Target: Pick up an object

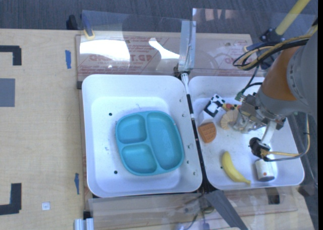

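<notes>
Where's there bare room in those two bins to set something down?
Left bin: a bare strip rings the blue divided tray, widest along the top and left. Right bin: free floor between the banana and the orange-brown piece. Crowded around the gripper and the black-and-white cube.

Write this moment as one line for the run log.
gripper: low in right bin, beside tan object | banana: lying free | blue tray: left bin

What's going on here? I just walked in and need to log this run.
The grey arm with the orange band reaches into the right white bin, its gripper low beside a pale tan lump. A yellow banana, a round orange-brown piece and a black-and-white block lie loose there. The left white bin holds a blue divided plate.
</notes>
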Controlling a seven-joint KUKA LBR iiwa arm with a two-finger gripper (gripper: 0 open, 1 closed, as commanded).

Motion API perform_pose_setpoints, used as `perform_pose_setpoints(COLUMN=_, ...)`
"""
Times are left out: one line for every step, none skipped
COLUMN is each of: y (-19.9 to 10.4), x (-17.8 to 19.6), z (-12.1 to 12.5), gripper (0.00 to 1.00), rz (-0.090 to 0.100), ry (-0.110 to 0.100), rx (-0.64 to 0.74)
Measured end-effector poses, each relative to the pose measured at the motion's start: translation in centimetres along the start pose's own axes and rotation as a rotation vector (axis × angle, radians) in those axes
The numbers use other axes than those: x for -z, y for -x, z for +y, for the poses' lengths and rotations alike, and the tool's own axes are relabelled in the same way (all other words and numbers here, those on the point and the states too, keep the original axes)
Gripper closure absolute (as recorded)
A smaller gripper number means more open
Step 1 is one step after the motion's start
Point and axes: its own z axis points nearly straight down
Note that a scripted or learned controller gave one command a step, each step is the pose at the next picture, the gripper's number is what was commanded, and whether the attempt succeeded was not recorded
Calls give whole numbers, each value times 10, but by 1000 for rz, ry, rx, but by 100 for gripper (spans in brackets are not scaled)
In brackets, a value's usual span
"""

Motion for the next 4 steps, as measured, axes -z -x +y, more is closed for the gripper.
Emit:
perform_pose_setpoints(y=-67, x=88, z=-57, gripper=100, rz=0, ry=-7, rx=-117)
perform_pose_setpoints(y=-47, x=86, z=-81, gripper=100, rz=-2, ry=-14, rx=194)
perform_pose_setpoints(y=-18, x=86, z=-107, gripper=100, rz=-8, ry=-14, rx=-520)
perform_pose_setpoints(y=0, x=86, z=-97, gripper=100, rz=-5, ry=-15, rx=-112)
